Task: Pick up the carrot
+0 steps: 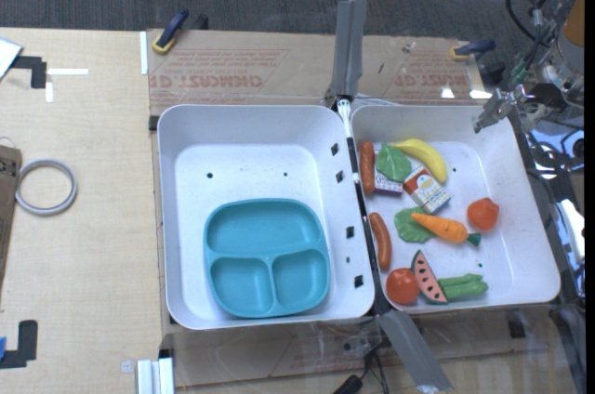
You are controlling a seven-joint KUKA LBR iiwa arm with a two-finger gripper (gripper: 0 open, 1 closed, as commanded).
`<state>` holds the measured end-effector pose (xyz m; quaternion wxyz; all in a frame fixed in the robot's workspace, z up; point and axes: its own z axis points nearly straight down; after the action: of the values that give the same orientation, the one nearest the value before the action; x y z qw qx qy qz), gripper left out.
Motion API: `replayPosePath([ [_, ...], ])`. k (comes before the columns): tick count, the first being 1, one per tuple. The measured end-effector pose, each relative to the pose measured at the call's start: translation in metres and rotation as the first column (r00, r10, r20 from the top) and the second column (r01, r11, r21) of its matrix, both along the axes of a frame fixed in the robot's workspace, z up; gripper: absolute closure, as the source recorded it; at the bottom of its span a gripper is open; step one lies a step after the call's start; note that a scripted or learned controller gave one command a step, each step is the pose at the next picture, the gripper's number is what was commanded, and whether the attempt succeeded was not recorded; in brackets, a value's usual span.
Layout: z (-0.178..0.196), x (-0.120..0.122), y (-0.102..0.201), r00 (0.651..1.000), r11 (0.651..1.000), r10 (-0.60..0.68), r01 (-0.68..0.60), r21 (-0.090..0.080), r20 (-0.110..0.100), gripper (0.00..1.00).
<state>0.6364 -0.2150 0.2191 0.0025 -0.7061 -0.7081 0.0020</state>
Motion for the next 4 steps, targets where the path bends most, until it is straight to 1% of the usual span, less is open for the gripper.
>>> replayPosePath([
  [1, -0.077, -0.045, 0.040, 0.994, 0.994, 0.109, -0.109, 0.001, 0.000, 0.00],
  [2, -0.092, -0.107, 0.061, 0.989, 0.989, 0.145, -0.145, 0.001, 0.000, 0.00],
  [3, -0.131, -0.137, 0.087, 0.994, 0.994, 0.112, -0.112, 0.001, 0.001, 0.00],
  [4, -0.126, -0.136, 0.086, 0.994, 0.994, 0.110, -0.110, 0.002, -0.003, 1.00],
])
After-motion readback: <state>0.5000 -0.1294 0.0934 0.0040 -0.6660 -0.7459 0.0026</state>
